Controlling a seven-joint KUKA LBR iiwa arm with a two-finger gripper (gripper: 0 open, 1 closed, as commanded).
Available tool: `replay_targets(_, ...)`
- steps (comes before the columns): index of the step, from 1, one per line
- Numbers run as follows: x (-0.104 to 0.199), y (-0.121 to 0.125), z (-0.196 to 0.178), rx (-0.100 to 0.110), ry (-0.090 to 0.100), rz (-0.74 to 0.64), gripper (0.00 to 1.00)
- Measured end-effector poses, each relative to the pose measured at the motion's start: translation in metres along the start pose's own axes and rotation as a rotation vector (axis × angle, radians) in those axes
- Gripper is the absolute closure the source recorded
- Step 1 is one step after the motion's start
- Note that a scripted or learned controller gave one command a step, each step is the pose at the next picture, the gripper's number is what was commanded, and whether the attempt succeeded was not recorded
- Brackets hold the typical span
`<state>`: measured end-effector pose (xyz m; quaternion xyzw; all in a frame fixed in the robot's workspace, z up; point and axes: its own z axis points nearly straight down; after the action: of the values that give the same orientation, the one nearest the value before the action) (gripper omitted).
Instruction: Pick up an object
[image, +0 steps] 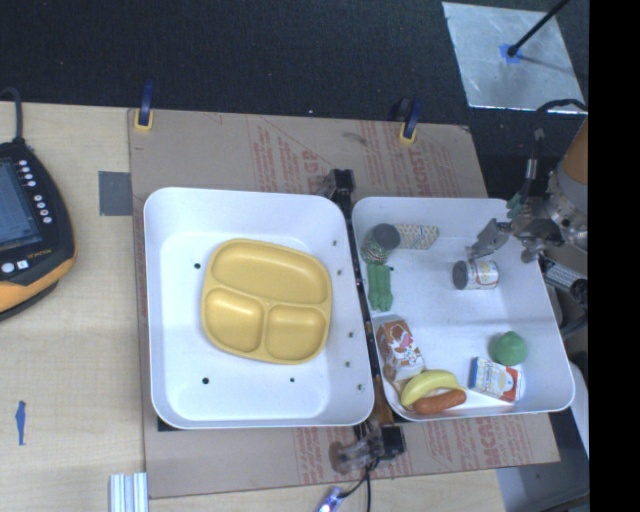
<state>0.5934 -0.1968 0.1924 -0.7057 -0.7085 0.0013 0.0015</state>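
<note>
Gripper (497, 236) sits over the right bin's (440, 215) far right side, next to a small can (477, 273) lying on its side; finger state can't be told from this angle, and nothing is visibly held. Right bin also has a grey-capped item (381, 238) and a patterned roll (417, 236) at the far left, a green piece (380, 284) below them, a snack packet (399, 348), banana (432, 383), sausage (439, 402), small carton (497, 380) and green ball (510, 347) along the near side. Left bin (180, 330) holds a yellow divided tray (267, 299); an orange-edged pendant (28, 225) lies on the bench at far left.
</note>
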Motion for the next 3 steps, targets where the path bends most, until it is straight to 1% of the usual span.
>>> replay_targets(1,-0.014,0.034,0.095,0.002,-0.001,-0.004,0.0)
replay_targets(2,0.023,0.026,0.101,0.001,-0.001,-0.003,0.0)
replay_targets(3,0.022,0.026,0.09,0.002,-0.001,-0.005,1.0)
